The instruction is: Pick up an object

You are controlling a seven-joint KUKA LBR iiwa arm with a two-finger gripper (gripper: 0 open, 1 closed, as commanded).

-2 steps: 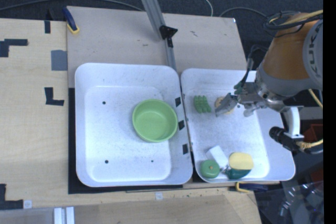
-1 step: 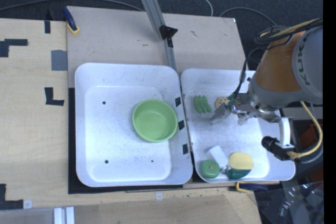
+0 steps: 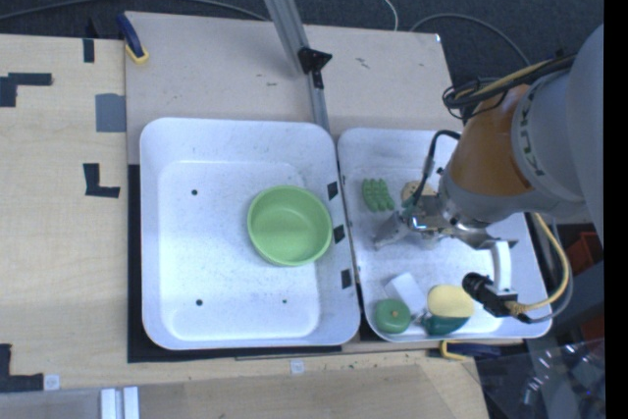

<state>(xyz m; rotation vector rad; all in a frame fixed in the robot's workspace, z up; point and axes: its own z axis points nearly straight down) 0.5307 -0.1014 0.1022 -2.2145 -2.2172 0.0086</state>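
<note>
Crowding the right bin (image 3: pixel 368 147) near the fingers (image 3: pixel 407 221) (grip state unclear): green ridged piece (image 3: pixel 377 194), yellow object (image 3: pixel 450 299).

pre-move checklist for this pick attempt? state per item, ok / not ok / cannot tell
1. Gripper over the right bin, where the small objects lie: ok.
2. Nearest candidate: green ridged piece lies just to the camera's left of the gripper, not between its fingers: ok as target, not yet grasped.
3. Finger opening: cannot tell, the wrist hides it.
4. Other objects, the green round piece, yellow piece and white block, are clustered at the bin's near edge, away from the gripper: ok.
5. Green bowl sits in the left bin, out of the path: ok.
6. Cable loops beside the wrist, over the right bin's edge: cannot tell if it snags.
</note>
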